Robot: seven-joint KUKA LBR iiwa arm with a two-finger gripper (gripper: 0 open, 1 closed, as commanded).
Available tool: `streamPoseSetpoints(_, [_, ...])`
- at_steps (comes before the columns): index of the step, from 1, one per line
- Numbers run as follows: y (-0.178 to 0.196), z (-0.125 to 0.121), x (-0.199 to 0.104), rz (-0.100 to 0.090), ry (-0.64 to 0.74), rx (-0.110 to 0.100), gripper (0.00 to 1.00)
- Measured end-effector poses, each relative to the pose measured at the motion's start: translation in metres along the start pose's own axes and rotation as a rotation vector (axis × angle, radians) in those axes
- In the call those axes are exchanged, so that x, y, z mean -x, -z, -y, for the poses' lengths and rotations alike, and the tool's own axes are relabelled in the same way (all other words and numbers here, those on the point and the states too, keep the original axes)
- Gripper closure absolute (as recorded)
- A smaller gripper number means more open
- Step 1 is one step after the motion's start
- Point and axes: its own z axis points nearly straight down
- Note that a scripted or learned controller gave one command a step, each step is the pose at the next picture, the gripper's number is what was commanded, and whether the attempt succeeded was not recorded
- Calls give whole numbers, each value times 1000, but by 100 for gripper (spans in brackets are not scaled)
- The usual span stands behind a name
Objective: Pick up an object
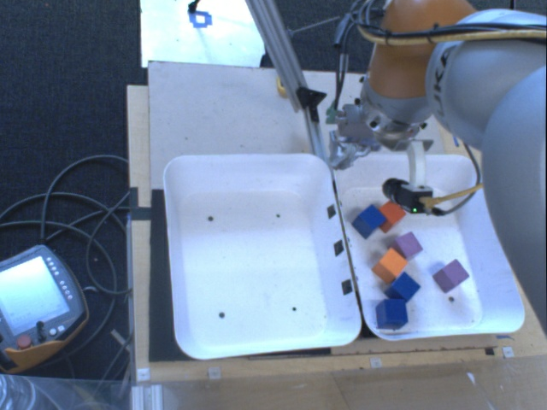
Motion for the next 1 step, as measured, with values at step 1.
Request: streamPoseSetpoints(1, [3,6,-47,0,-1,-1,100])
